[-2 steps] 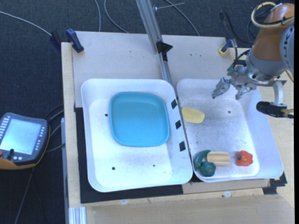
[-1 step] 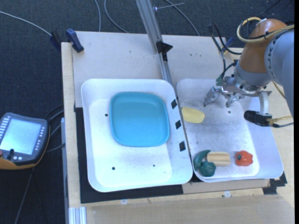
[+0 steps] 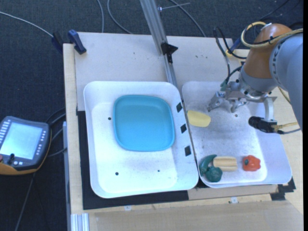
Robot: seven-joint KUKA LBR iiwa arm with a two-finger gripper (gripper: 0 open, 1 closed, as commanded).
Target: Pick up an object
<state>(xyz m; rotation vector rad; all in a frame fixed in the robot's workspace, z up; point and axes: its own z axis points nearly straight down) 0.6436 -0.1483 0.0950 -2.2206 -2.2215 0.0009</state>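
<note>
Even, fairly bright overhead light falls on the bench, with a cool bluish cast. The white bins (image 3: 96,143) look slightly washed out, and shadows are soft and short. The picture is mildly soft and grainy throughout.

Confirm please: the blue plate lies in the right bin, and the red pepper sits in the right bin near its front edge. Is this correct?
Not quite. The blue plate lies in the left bin, not the right one, as the camera view shows. The red pepper does sit in the right bin near its front edge.

Turquoise plate (image 3: 143,122), pale yellow piece (image 3: 198,118), seemingly red pepper (image 3: 250,163).
</note>
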